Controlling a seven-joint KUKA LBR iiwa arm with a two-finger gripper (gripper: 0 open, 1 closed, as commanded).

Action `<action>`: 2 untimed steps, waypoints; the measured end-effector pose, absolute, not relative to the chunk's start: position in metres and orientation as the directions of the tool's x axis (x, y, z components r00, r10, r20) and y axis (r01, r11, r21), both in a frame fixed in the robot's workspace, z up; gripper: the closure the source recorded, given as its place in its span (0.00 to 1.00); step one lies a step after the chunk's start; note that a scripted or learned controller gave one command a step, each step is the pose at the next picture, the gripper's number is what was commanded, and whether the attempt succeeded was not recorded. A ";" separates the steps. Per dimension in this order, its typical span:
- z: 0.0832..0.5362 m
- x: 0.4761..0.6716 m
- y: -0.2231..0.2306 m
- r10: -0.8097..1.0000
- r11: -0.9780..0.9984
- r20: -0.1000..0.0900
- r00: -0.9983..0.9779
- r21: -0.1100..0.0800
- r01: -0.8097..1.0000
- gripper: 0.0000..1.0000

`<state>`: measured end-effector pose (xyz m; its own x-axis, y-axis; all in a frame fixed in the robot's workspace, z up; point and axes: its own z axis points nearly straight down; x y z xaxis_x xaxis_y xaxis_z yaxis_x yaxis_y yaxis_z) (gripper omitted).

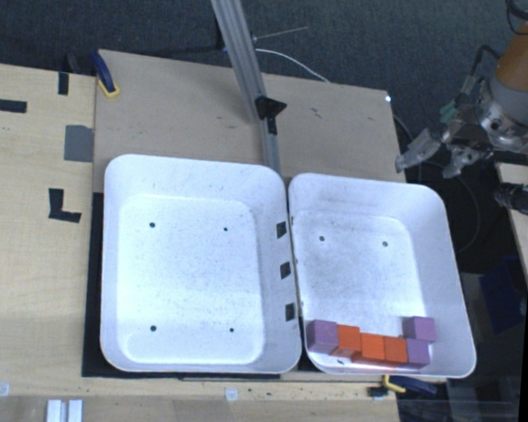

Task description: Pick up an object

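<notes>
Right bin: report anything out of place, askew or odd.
Nothing is spilled or damaged. The purple and orange blocks sit crowded into the near corner of the right bin, pressed against its wall. The gripper hangs outside the bin, beyond its far right corner.

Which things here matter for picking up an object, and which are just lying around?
For the job:
- gripper, up past the right bin's far corner
- purple and orange blocks, clustered along the near wall
- right bin, holding them

Lying about:
- left bin
- blue and yellow clamp at the board's far left corner
- metal pole
</notes>
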<state>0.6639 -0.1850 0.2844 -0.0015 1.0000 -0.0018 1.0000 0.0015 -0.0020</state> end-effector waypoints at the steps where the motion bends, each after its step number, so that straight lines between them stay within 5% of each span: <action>1: 0.183 0.673 -0.209 1.000 0.001 -0.002 -0.001 -0.003 1.000 0.00; 2: 0.174 0.644 -0.203 1.000 -0.001 -0.001 0.001 -0.004 1.000 0.00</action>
